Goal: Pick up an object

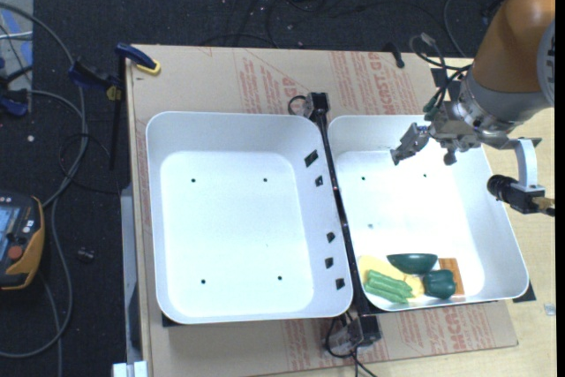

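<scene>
Camera view: gripper hangs over the upper part of the right bin, spread wide, holding nothing. Candidate objects cluster at that bin's near edge, well apart. Recommend descending squarely over 1 isolated item, avoiding the wall.

A dark green shallow bowl-shaped piece is sitting in the near corner of the right white plastic bin. Just beside it, a light green ridged cucumber-like piece is lying flat, touching a pale yellow flat piece. A dark teal chunky block is resting against a small orange rectangular piece.
</scene>
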